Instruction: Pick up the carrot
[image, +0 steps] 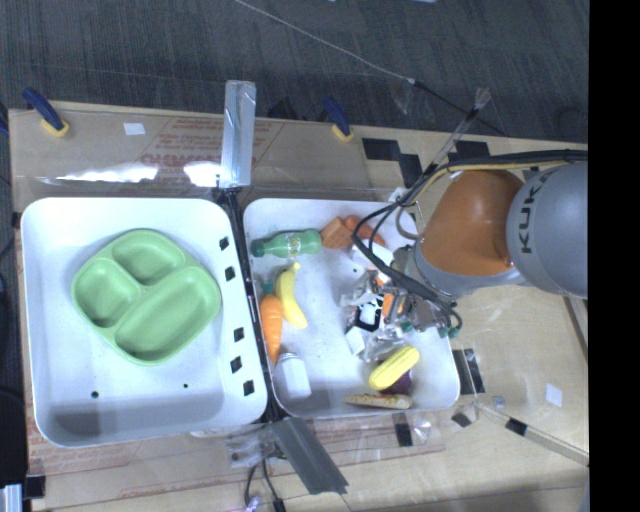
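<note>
Nearest me in the right bin (330, 405) I see a yellow toy (394, 366). Just above it my claw (383, 310) sits low among clutter; I cannot tell its state. The carrot (271, 325) lies against the bin's left wall, touching a banana (290, 295). Farther back lies a green bottle (287, 243).

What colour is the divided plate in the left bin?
Light green. The divided plate has three compartments and shows clearly in the camera view, against the white left bin.
</note>
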